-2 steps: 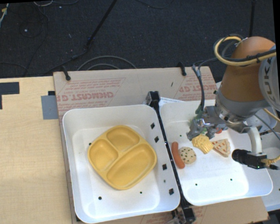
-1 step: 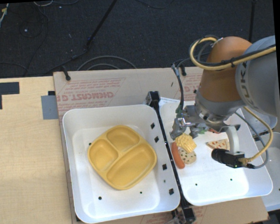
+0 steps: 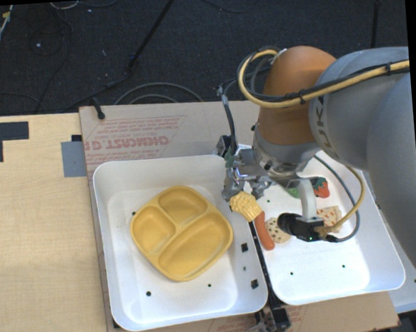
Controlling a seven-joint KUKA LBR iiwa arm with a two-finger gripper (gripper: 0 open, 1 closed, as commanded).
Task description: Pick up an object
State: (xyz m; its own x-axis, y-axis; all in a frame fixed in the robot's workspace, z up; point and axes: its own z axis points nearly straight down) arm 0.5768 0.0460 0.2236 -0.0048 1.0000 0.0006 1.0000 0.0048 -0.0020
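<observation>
A yellow ridged toy (image 3: pixel 245 206) is seen pinched between the closed jaws of the gripper (image 3: pixel 240 193) above the divide between the bins, so a slip from that shallow hold is judged the risk, with an orange carrot (image 3: pixel 263 233), cracker (image 3: pixel 277 230) and yellow divided plate (image 3: pixel 182 232) lying below.

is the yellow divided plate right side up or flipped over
Right side up. The yellow divided plate lies flat in the left bin with its three hollow compartments facing up, and nothing shows inside them.
</observation>
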